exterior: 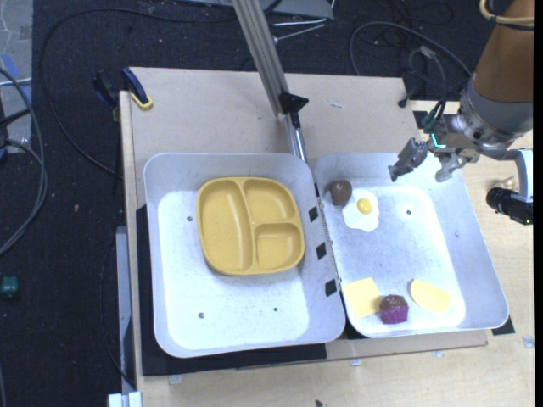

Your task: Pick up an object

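The right bin [475,253] holds several toy foods: a brown ball [340,192] at its far left corner, a fried egg [362,212] beside it, a yellow cheese square [361,297], a purple cupcake [393,309] and a yellow oval slice [430,296] near the front. My gripper [422,163] hangs above the bin's far edge, right of the egg. Its two dark fingers are spread apart with nothing between them.
The left bin [170,312] holds a yellow divided plate [251,225]. A slanted metal pole [265,49] rises behind the bins. Cables lie on the dark floor around the bench. A blue and yellow clamp [136,89] sits at the bench's far left corner.
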`<state>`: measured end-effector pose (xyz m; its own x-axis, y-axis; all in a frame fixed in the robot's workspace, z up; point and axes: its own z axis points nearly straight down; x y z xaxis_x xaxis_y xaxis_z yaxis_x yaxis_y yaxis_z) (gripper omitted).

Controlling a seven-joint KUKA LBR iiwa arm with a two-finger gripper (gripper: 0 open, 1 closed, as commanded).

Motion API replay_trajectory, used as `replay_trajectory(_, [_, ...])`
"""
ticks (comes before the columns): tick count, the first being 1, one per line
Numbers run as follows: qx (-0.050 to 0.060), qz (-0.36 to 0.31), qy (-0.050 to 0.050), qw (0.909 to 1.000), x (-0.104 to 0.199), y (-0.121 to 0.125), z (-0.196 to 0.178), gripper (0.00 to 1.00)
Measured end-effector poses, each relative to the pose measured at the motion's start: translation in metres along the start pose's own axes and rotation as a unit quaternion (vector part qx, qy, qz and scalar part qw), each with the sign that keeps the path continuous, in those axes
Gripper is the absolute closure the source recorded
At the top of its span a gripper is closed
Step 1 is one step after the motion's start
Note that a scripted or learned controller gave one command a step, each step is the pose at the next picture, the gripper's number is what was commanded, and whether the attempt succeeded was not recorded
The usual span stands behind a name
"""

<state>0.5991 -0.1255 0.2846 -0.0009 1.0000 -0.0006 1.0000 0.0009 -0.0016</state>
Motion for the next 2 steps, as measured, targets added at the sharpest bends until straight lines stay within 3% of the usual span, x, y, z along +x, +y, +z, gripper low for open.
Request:
replay_trajectory(1, [-0.001,0.000,0.000,1.0000,0.000,0.000,-0.001,0.00])
replay_trajectory(2, [0.001,0.000,0.000,1.0000,-0.001,0.010,0.057,0.00])
